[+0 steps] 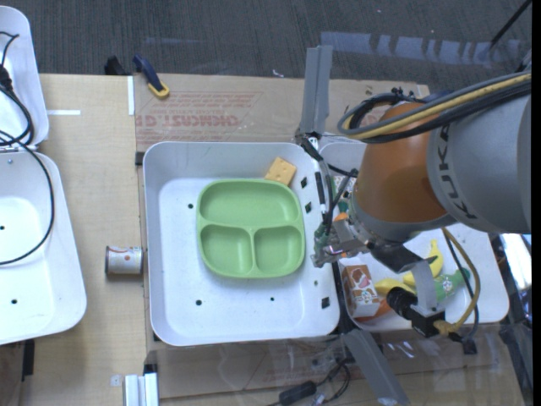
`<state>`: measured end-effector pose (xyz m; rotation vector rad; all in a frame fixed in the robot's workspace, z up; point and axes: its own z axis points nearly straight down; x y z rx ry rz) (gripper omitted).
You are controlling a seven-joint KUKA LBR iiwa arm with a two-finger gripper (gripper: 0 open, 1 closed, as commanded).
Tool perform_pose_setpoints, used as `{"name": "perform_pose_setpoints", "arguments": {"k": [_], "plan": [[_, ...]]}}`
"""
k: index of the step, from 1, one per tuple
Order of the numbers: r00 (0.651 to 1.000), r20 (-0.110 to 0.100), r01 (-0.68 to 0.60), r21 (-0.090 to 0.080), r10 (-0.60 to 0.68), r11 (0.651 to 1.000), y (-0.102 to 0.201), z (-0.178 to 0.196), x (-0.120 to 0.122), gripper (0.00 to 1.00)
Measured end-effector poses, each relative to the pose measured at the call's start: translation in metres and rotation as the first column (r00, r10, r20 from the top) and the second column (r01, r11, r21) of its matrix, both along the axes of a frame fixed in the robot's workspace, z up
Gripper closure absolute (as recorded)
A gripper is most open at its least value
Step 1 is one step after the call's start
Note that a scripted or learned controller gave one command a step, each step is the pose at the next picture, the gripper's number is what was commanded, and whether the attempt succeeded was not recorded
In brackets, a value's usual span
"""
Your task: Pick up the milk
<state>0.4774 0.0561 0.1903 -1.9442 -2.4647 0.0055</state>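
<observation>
The milk (pixel 361 289), a small carton with a red and white face, lies in the right bin (pixel 499 307) against that bin's left wall near its front corner, just beside a yellow banana (pixel 420 275) and a green item (pixel 452 281). The grey arm (pixel 473 163) with its orange band hangs over this bin, its wrist directly above the carton, and whether the jaws are open or closed cannot be told. In the left bin (pixel 169 311) a green divided plate (pixel 251 227) sits near the middle with a yellow cracker-like block (pixel 280 172) at the back edge, while a small can (pixel 123 260) lies on the bench (pixel 93 142) just left of that bin.
</observation>
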Motion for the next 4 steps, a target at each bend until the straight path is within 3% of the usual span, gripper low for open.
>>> {"name": "perform_pose_setpoints", "arguments": {"k": [1, 2, 3, 4], "plan": [[0.988, 0.003, -0.152, 0.000, 0.152, 0.988, 0.011, 0.010, 0.001, 1.00], [0.989, 0.003, -0.148, -0.001, 0.148, 0.989, 0.010, 0.019, 0.002, 1.00], [0.937, 0.002, -0.348, 0.000, 0.348, 0.937, 0.048, 0.021, 0.000, 1.00], [0.884, 0.002, -0.468, 0.001, 0.468, 0.884, -0.017, 0.001, 0.001, 1.00]]}}
